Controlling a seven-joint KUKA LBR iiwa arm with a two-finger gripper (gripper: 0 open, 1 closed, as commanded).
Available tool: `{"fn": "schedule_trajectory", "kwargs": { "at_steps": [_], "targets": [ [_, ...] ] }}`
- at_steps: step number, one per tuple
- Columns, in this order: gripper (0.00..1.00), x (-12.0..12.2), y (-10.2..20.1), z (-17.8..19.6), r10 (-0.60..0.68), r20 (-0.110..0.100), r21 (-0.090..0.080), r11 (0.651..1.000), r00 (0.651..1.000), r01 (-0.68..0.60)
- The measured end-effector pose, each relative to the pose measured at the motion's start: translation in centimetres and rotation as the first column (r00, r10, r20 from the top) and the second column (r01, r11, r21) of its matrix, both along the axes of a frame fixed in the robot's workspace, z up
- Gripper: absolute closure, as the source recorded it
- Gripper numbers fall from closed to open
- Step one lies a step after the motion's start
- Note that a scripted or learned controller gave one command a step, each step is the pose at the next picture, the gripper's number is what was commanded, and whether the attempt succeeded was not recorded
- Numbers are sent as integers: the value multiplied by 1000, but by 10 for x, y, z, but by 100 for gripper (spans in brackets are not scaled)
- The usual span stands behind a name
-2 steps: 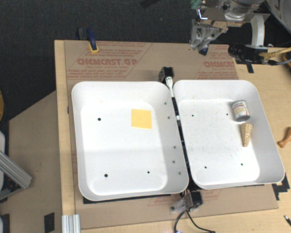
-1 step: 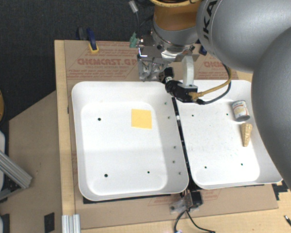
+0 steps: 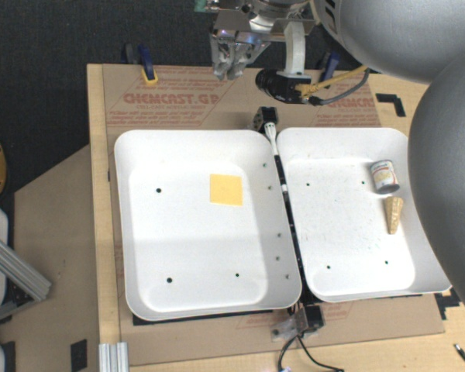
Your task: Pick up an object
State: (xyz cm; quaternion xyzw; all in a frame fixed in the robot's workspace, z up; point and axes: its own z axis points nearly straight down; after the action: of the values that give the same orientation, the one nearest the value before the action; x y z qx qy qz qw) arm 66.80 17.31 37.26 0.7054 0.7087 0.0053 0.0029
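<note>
A flat yellow square lies in the left bin, a little above its middle. In the right bin, near the right wall, rests a small tin can on its side, with a tan cone just below it. My gripper hangs high beyond the far edge of the left bin, over the cardboard sheet. It is open with a narrow gap and nothing between its fingers. It is well clear of all three objects.
The two bins meet along a black seam. A cardboard sheet lies under them, pinned by a yellow and blue clamp at the back left. The big grey arm covers the upper right corner.
</note>
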Motion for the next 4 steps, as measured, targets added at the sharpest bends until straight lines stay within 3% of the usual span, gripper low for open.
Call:
{"fn": "schedule_trajectory", "kwargs": {
  "at_steps": [1, 2, 3, 4],
  "targets": [
    [100, -15, 39, -79, -2, -18, -4, 1000, 1000, 1],
    [100, -1, 52, 113, -1, 10, 3, 1000, 1000, 1],
    [100, -4, 51, -46, -6, -28, -8, 1000, 1000, 6],
    [100, -57, -22, -54, -10, -19, -6, 1000, 1000, 10]
  ]
}}
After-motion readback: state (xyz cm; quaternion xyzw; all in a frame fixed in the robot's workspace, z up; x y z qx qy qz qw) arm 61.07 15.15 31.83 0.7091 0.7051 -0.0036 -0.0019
